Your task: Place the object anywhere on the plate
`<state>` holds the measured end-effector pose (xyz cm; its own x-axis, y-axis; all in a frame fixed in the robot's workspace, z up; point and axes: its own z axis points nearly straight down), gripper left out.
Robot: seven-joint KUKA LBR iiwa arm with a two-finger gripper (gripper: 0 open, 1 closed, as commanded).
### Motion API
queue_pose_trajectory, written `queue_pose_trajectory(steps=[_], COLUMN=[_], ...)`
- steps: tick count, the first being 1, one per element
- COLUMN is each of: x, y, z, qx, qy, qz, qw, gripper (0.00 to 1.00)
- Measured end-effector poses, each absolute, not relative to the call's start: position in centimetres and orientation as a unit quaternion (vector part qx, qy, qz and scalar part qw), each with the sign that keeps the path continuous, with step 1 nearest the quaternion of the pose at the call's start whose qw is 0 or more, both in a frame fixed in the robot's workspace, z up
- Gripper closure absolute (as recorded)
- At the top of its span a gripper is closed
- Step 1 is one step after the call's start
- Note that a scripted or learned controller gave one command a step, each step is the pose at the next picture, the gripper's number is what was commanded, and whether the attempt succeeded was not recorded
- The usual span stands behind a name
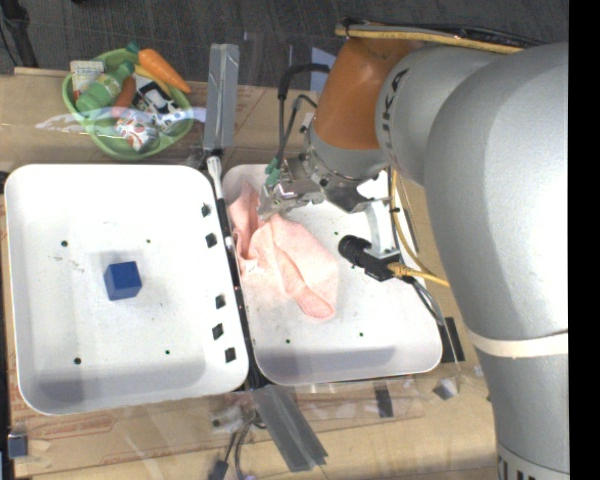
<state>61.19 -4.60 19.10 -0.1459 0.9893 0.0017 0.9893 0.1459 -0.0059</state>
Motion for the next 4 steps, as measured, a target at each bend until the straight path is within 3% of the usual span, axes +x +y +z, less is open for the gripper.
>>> queue_pose_trajectory(steps=[1, 4], x=[61.2, 60.4], y=[-4.6, 10.1], z=[23.2, 24.2], qx=[-0.650, -0.099], qy=[-0.760, -0.995], qz=[0.0010, 0.0010], qw=[0.001, 0.002], gripper=[1.00, 1.00])
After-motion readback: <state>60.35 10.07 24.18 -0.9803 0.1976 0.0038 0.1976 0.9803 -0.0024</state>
